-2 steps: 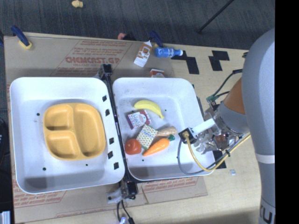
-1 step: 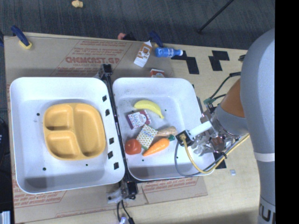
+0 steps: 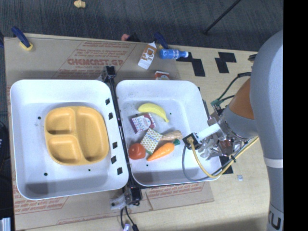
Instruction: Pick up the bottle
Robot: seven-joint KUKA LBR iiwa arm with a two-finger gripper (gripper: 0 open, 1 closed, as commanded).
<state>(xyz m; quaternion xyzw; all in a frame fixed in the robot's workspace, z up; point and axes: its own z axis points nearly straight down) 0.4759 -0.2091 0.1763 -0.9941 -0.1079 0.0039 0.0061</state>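
You are looking down on two white bins sitting side by side on the bench. The left bin (image 3: 19, 129) is holding a yellow tray (image 3: 77, 134) with three parts.

The right bin (image 3: 192, 93) is holding the toy food. A banana (image 3: 154, 111) is lying toward the far side. Just near of it, a small red packet (image 3: 142, 123) is lying flat. A blue and yellow card (image 3: 151, 140) is sitting near the middle. A carrot (image 3: 161, 151) is lying tilted right beside it, touching the card. A red tomato (image 3: 136, 151) is sitting to the left of the carrot, close to the bin's left wall. A small tan piece (image 3: 171, 136) is lying just past the carrot; you cannot tell what it is.

The bottle (image 3: 171, 54) is blue and is lying on its side on the bench, outside the bins, past the far edge of the right bin. A small carton (image 3: 147, 56) is lying just to its left.

The arm is reaching in from the right. The gripper (image 3: 211, 147) is hanging over the right edge of the right bin, well apart from the bottle. It is too blurry and crowded with wires there, so you cannot tell how the gripper is set. A yellow cable (image 3: 199, 165) is looping down beside it.
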